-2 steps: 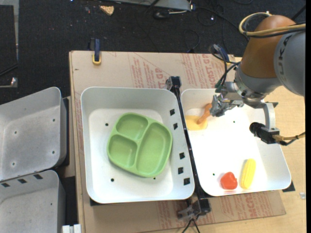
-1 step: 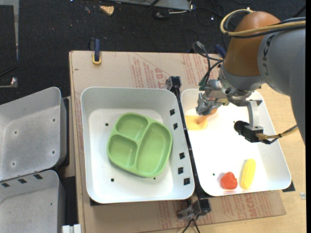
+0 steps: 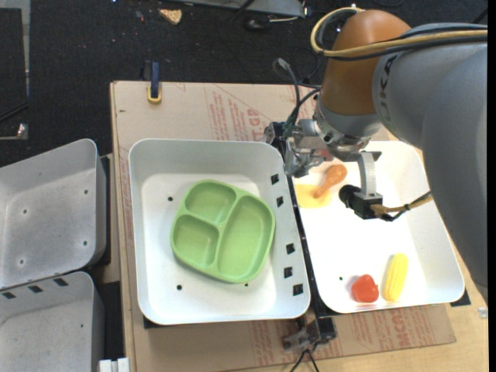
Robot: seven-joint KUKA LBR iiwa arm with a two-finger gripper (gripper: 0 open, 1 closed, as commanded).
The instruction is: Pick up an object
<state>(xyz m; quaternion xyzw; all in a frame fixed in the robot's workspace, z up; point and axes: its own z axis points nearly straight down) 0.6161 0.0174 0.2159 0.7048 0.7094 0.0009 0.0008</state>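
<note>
A green divided plate (image 3: 223, 230) lies in the left bin (image 3: 147, 169). In the right bin (image 3: 434, 239) an orange drumstick-shaped toy (image 3: 332, 179) rests on a yellow flat piece (image 3: 311, 196) near the bin's far left corner. A red tomato-like toy (image 3: 365, 287) and a yellow corn cob (image 3: 395, 277) lie side by side near the front edge. My gripper (image 3: 301, 160) hangs under the orange wrist band, over the wall between the bins, just left of the drumstick.
A black bracket with a cable (image 3: 366, 201) hangs from the wrist over the right bin's middle. Spare white bin lids (image 3: 46, 208) lie to the left of the bench. A blue and yellow clamp (image 3: 155, 84) sits at the cardboard's back edge.
</note>
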